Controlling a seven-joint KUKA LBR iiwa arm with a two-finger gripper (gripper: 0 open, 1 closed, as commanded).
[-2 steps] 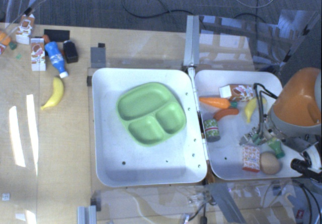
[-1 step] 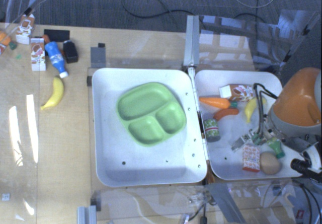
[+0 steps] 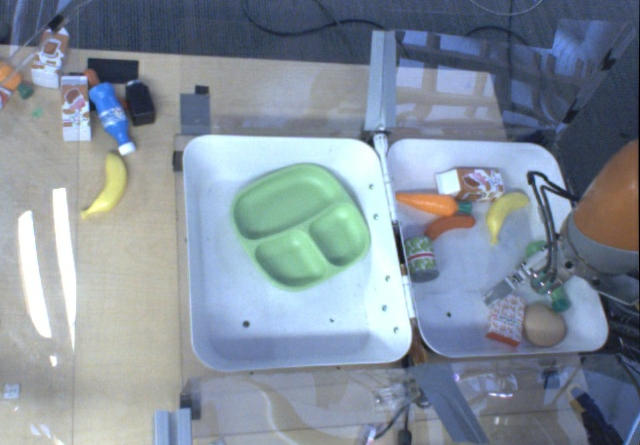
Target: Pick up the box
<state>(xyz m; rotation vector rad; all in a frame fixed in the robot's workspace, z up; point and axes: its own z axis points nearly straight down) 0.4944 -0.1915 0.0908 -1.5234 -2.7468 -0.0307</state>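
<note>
The gripper (image 3: 528, 278) hangs low in the right bin (image 3: 580, 333) – fingers too blurred to tell; the box (image 3: 470, 182) lies far-side, apart.

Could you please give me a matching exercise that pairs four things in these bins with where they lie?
Things:
1. tray
2. box
3. egg
4. can

Places:
A. near corner of the right bin, close to the gripper
B. far part of the right bin, beside the carrot
C. left bin
D. right bin, by the divider between the bins

Pairs: 1-C, 2-B, 3-A, 4-D
</note>
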